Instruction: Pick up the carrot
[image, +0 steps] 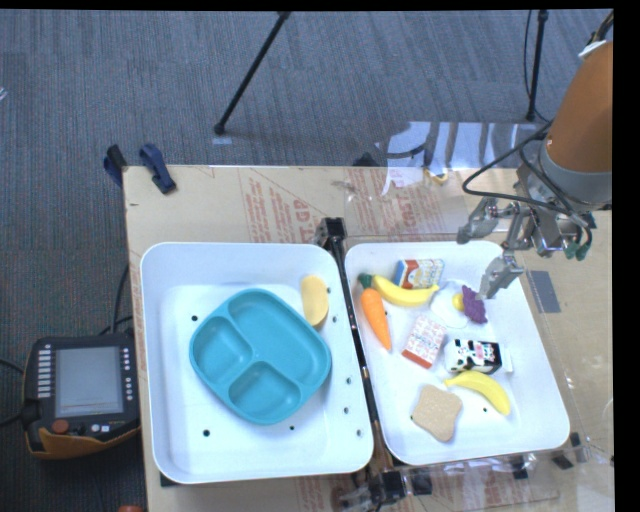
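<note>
I see the end effector (497, 277) hovering beside a purple toy (474, 306); I cannot tell its grip state. The carrot (376, 317) lies touching a banana (404, 293), so I risk snagging that instead.

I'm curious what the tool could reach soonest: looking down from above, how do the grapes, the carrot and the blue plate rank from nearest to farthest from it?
1. Grapes, just beside the tool, right bin.
2. Carrot, at that bin's left edge.
3. Blue plate, in the left bin.
</note>
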